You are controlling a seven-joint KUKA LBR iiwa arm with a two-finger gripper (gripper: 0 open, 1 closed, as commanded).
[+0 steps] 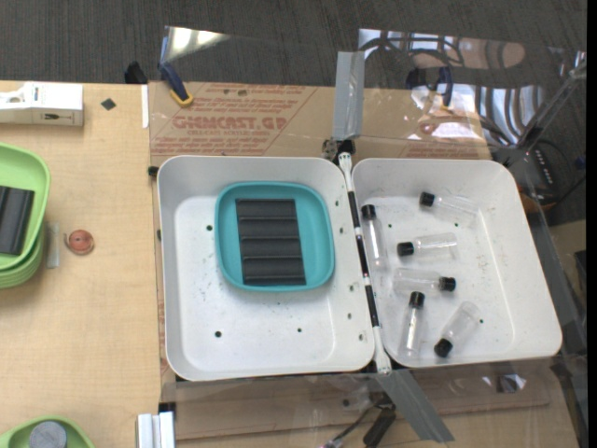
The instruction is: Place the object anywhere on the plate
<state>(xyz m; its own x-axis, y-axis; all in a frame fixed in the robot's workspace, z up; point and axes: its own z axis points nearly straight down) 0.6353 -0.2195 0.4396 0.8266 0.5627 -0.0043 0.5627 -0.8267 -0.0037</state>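
Observation:
A teal plate (322, 241) with a dark ribbed insert lies in the left white bin (187, 325), toward its upper middle. The right white bin (522, 334) holds several clear plastic vials with black caps, scattered loose: one near the top (438, 201), one in the middle (424, 245), one along the left wall (371, 231), and others lower down, such as one at the front (455, 329).
A cardboard sheet (242, 119) lies behind the bins. On the wooden bench to the left sit a green dish (33, 236), a small red disc (80, 241) and a white box (42, 105). Cables and a clear shield stand at the back right (466, 73).

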